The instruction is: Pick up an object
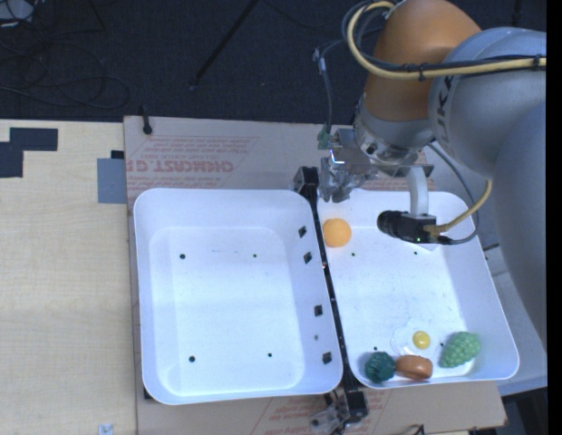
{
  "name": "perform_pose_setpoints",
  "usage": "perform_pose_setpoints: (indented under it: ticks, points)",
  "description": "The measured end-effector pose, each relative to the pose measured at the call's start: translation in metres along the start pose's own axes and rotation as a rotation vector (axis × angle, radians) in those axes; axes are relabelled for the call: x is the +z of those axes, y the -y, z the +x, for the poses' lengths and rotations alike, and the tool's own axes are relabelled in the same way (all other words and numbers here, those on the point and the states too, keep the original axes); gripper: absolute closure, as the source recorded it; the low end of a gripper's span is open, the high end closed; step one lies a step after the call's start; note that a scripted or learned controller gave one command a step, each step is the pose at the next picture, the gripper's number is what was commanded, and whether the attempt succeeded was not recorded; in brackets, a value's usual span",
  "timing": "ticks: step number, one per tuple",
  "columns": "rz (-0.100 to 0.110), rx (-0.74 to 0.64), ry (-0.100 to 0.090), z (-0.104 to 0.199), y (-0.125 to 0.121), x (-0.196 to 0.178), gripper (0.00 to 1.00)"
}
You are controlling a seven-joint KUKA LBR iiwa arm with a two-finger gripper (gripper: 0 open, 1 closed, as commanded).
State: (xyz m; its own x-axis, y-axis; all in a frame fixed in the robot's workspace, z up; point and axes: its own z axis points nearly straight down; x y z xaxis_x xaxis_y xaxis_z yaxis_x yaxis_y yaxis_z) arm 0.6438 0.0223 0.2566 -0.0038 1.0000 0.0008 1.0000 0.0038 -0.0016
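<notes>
Two white bins: left bin (163,243) and right bin (485,270). Five small items, all in right bin: 1 orange ball (336,233) near its top-left corner, plus a cluster at bottom edge: 1 dark green lump (381,366), 1 orange-brown piece (413,366), 1 fried egg (418,340), 1 light green bumpy piece (460,349). Gripper (340,188) hangs at approx 12 o'clock from ball, just above it, not touching. Can't tell jaw opening; nothing seen held. Ball is round, no long axis or heading.
</notes>
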Motion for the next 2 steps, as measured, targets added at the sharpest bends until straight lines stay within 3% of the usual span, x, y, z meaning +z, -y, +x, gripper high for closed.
perform_pose_setpoints:
  ticks: [1,2]
  points:
    - [0.000,0.000,0.000,0.045,0.000,-0.006,1.00]
    - [-0.003,-0.005,-0.003,0.130,0.000,-0.044,1.00]
